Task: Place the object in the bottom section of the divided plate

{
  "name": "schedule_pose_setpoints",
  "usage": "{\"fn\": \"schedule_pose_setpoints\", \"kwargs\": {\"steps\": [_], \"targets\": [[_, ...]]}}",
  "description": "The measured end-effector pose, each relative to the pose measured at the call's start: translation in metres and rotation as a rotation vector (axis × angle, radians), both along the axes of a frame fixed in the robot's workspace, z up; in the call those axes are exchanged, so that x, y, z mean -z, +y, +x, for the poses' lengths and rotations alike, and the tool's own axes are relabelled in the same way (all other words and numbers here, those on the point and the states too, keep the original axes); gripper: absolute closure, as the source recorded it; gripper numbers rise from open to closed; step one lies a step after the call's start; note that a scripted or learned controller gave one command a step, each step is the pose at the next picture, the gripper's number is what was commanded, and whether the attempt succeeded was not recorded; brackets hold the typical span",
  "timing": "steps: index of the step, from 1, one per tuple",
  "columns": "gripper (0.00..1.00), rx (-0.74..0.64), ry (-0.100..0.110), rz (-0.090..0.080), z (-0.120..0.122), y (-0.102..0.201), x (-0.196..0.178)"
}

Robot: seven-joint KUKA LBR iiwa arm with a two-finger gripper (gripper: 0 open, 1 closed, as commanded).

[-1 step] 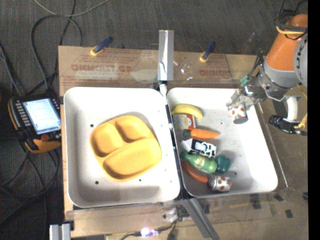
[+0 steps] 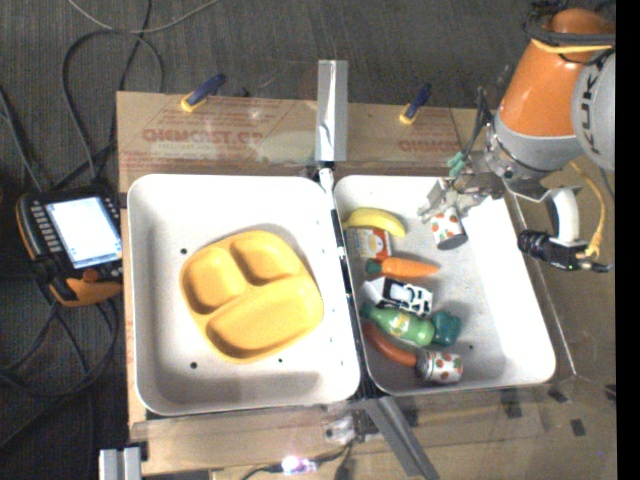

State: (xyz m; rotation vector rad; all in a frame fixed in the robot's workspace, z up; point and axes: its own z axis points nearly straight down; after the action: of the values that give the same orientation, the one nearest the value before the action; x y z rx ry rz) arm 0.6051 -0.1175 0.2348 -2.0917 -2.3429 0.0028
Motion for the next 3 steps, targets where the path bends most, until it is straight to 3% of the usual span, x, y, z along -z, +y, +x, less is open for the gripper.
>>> {"fn": "schedule_pose_setpoints", "kwargs": {"steps": [1, 2, 3], "targets": [[1.00, 0.079, -0.002, -0.001, 0.020, -0.054, -0.033], [1.00, 0.136, 0.003, 0.001, -0.003, 0.043, 0.053], [1.00, 0.124, 0.003, 0.000, -0.051, 0.116, 0.052]]}}
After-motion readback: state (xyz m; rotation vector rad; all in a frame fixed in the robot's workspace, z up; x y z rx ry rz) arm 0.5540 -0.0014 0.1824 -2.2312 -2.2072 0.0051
